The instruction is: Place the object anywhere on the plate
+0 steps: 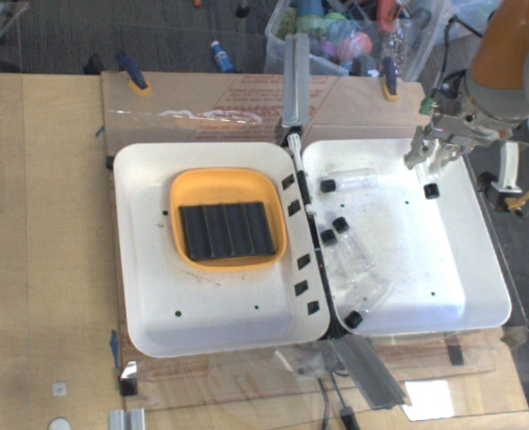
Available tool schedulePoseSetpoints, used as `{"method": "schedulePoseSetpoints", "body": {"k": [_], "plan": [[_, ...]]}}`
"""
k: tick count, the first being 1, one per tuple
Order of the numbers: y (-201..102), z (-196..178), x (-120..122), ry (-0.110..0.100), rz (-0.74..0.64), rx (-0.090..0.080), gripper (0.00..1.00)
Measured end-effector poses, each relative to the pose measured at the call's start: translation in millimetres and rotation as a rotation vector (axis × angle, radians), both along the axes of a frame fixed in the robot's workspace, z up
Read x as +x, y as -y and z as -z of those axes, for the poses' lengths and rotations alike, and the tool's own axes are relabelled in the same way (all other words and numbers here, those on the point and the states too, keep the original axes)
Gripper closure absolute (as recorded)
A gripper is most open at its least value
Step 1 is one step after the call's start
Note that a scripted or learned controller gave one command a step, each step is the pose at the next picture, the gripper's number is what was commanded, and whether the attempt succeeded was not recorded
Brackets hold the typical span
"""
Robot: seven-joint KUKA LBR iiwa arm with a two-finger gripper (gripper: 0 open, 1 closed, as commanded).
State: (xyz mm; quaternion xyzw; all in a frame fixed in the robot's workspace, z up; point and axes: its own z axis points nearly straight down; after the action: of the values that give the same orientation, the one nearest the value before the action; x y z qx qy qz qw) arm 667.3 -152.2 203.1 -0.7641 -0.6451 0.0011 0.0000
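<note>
Black ribbed rectangular object [226,231] lies flat inside the rounded yellow plate [185,193] in the left bin [139,267]. Clear plastic bottles [358,267] lie in the right bin [443,258]. Gripper [430,155] hovers at its far edge; finger state cannot be determined.

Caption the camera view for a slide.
Gripper hovers over the right bin; a black ridged object lies on the orange plate in the left bin.

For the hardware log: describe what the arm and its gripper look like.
The arm enters at upper right as a rounded, bulky orange segment with grey housing below it. Beneath sits a lighter metallic wrist block, and the gripper ends in slim pale silvery fingers. Dark cables run beside the wrist. No markings are legible.
</note>
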Motion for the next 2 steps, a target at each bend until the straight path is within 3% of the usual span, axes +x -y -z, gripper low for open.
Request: {"method": "schedulePoseSetpoints", "body": {"k": [2], "plan": [[-20, -39, 0, 0.005, -0.108, -0.001, 1.00]]}}
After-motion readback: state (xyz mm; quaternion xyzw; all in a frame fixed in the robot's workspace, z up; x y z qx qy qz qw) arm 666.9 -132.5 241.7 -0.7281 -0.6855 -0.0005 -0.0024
